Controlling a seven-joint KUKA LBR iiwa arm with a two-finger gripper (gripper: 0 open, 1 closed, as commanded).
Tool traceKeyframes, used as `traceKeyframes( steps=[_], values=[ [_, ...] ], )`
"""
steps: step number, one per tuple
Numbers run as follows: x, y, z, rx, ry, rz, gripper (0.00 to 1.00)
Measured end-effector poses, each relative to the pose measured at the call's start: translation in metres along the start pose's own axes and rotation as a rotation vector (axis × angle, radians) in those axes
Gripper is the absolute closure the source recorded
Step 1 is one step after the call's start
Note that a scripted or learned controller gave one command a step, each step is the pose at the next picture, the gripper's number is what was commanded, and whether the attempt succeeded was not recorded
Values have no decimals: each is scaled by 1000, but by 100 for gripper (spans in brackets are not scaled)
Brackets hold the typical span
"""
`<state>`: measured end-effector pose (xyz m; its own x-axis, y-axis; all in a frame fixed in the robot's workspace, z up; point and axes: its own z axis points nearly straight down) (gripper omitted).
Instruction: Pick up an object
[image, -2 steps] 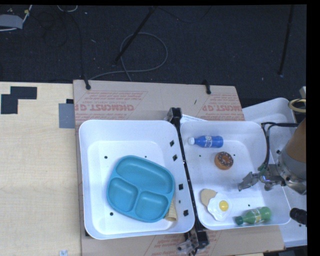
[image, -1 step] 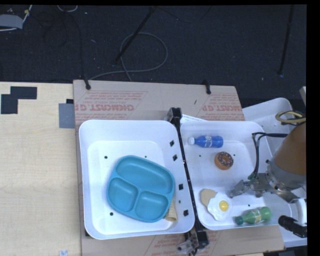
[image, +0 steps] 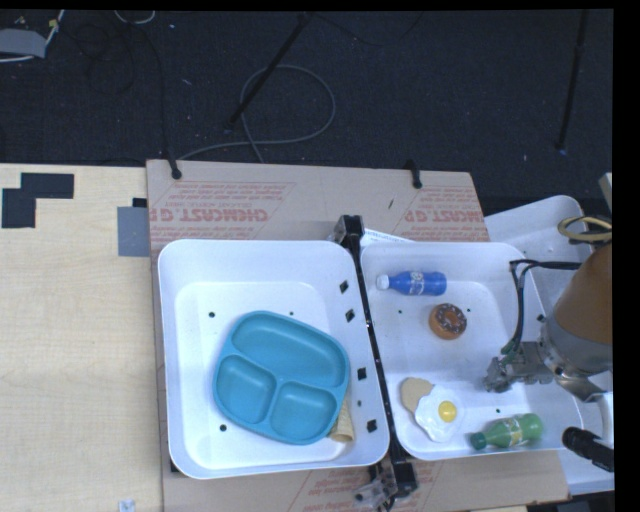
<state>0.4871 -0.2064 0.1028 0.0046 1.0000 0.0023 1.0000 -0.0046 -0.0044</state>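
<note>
Nearest the lower edge of the right bin (image: 470, 262): green bottle (image: 508, 432) on its side, fried egg (image: 439, 413) touching a tan disc (image: 414, 391). Just above the bottle, gripper (image: 508, 372), holding nothing; fingers cannot tell. Farther back: donut (image: 448, 321), then blue bottle (image: 414, 284). Left bin (image: 190, 300): blue tray (image: 281, 376).

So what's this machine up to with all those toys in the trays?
A robot arm reaches in from the right, its end effector low over the right bin, apparently to pick something up. A blue bottle, a doughnut, a fried egg and a green bottle lie there, none visibly grasped. The left bin holds a blue divided plate.
</note>
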Motion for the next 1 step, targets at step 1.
traceKeyframes(
  steps=[1],
  values=[
    [-4,-2,-62,-7,-3,-5,100]
  ],
)
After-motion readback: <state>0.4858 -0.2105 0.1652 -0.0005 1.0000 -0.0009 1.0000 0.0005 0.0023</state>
